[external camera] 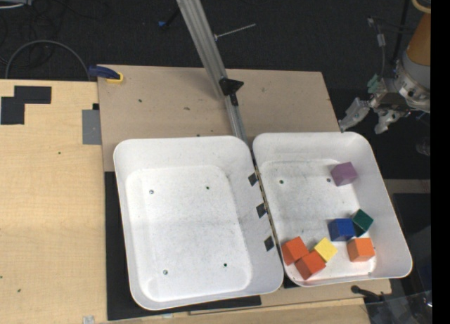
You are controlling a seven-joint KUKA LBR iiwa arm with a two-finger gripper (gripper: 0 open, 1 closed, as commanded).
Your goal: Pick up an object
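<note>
Camera view, fixed above the bench and slanted downward: two shallow white bins set side by side, touching along their inner walls, on a brown board. Left bin: bare speckled white floor. Right bin: seven small blocks, six of them gathered toward the near edge. Purple block, alone in the far right part of the right bin, well apart from the rest. Dark green block, near the right wall, touching the blue block just to its left. Orange block, in front of the green and blue ones, near the front right corner. Yellow block, between the blue block and the front wall, set cornerwise. Two red-orange blocks, one just left of the yellow, the other in front of it and close against the front wall; the pair touch. Gripper, at the end of the grey arm with orange band entering from the right, positioned beyond the far right corner of the right bin, outside its rim and apart from every block; its two fingers stand spread, with nothing between them. Slanted aluminium rail, running from the top of the frame down to the seam between the bins. Pale wooden table surface, at the left.
</note>
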